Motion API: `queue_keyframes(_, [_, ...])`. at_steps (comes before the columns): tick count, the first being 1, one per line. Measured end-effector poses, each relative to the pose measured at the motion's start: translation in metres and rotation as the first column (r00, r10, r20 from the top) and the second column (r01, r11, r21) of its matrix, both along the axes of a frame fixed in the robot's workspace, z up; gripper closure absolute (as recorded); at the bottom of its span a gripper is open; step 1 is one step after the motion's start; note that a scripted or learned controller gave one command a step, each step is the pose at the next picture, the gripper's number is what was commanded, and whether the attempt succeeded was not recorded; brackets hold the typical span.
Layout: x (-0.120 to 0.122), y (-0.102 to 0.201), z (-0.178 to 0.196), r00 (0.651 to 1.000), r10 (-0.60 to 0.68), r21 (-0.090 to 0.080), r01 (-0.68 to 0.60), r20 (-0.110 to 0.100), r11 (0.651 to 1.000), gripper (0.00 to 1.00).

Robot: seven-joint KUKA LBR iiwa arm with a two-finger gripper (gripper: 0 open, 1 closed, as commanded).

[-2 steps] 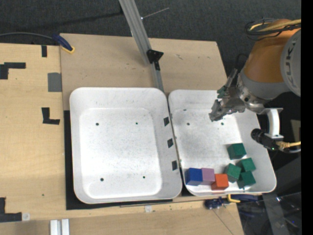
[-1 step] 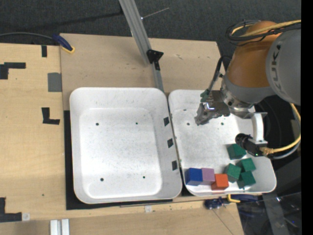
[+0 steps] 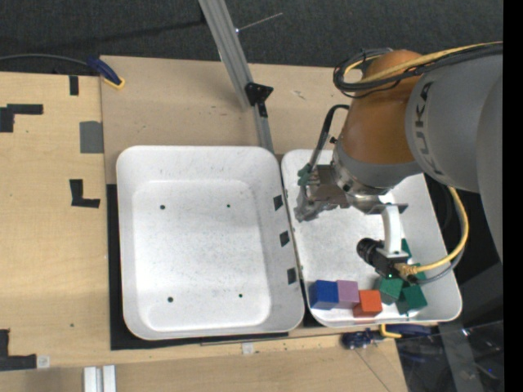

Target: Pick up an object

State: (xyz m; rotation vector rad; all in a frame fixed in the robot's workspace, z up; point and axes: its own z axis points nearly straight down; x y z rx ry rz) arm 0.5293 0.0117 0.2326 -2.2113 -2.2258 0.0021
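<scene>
Two shallow bins, the left bin (image 3: pixel 204 243) and right bin (image 3: pixel 343 235), show smooth white plastic lightly speckled with dark scuffs. The bench (image 3: pixel 49 251) beneath is matt, pale wood-like board. The arm (image 3: pixel 458 113) carries glossy grey casing and a shiny orange band (image 3: pixel 376 129).

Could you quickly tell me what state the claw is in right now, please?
Claw: cannot be told from this view; it sits low over the right bin, away from the blue block and the other blocks.
</scene>
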Motion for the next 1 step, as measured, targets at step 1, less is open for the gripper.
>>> queue_keyframes(1, [-0.0144,0.0505,0.0086,1.0,0.001,0.0,-0.001,0.001,1.0,1.0])
